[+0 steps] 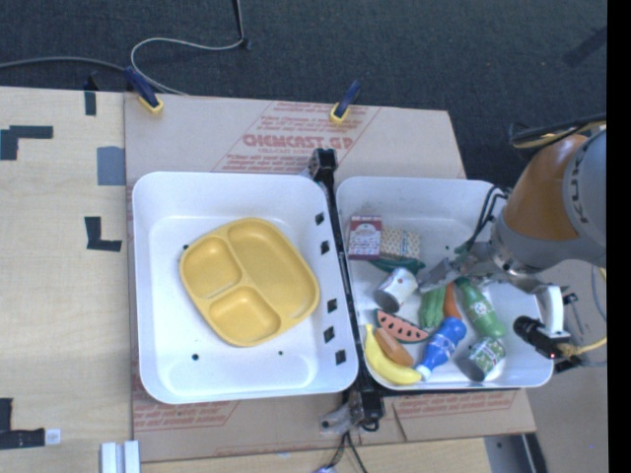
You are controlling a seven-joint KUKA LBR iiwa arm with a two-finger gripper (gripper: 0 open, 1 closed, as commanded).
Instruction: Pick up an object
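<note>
Camera view puts the arm (552, 200) in from three o'clock, its gripper (455, 264) low over the right bin (434, 190) among the crowded toys, and you cannot tell its state from here, nor which object it is after. The likeliest target, judging by nearness, is the green bottle (481, 308) just beside it at five o'clock, lying flat with its long axis running from eleven to five o'clock. The yellow tray (248, 279) sits alone in the left bin (163, 294), probably kept apart as a drop spot.
</note>
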